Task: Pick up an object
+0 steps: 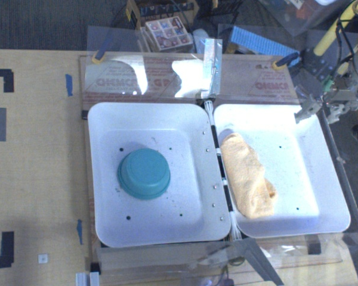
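Note:
A teal round bowl (144, 173) lies upside down in the left white bin (101, 130), a little left of its middle. A crumpled tan cloth (246, 176) stretches along the left side of the right white bin (322, 177), close to the divider between the bins. My gripper (307, 109) hangs at the right bin's far right corner, over the rim, well away from both the cloth and the bowl. Nothing shows in it.
Clear plastic panels (143, 79) stand along the far edge of both bins. Boxes, a blue ridged piece (259, 42) and cables clutter the floor behind. The wooden bench (36, 159) extends to the left with blue tape marks.

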Controlling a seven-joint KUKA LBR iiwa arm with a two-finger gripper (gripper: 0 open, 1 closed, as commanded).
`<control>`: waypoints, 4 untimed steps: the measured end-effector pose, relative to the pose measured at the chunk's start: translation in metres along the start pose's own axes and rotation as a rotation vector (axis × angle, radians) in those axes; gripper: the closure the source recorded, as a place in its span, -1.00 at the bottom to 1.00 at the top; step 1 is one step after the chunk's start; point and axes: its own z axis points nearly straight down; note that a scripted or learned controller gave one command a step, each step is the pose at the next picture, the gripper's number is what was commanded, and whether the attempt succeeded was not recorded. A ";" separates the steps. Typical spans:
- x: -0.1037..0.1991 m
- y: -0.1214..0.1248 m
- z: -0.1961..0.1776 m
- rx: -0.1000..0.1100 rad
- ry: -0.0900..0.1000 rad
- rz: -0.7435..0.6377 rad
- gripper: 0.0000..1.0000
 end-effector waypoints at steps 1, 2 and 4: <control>0.050 -0.062 0.132 0.000 -0.001 0.063 -1.00; 0.097 -0.107 0.164 -0.014 -0.003 0.031 -1.00; 0.126 -0.110 0.072 0.001 -0.001 0.334 1.00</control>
